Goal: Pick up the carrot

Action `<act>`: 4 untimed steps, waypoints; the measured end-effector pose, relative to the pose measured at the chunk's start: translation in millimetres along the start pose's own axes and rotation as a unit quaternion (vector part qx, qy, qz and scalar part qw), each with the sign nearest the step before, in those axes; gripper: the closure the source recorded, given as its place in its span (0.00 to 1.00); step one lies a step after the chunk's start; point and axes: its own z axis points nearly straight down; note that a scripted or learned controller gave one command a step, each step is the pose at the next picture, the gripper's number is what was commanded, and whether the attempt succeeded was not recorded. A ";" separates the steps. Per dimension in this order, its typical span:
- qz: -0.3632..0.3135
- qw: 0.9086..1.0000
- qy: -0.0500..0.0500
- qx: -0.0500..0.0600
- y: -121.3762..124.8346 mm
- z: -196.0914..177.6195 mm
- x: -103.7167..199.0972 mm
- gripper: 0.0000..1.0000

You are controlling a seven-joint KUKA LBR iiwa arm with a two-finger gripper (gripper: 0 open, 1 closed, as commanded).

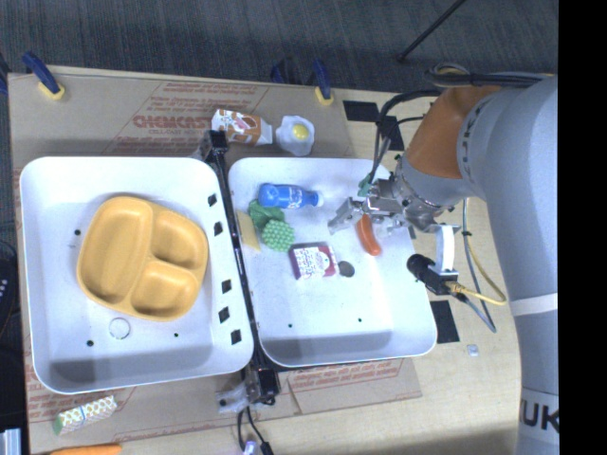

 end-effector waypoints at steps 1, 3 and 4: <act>-0.002 1.000 0.000 0.000 0.9 -11.0 0.8 1.00; -0.068 0.998 0.000 -0.001 -21.6 -149.2 -2.1 1.00; -0.012 1.000 0.000 -0.001 -96.1 -98.3 -11.0 1.00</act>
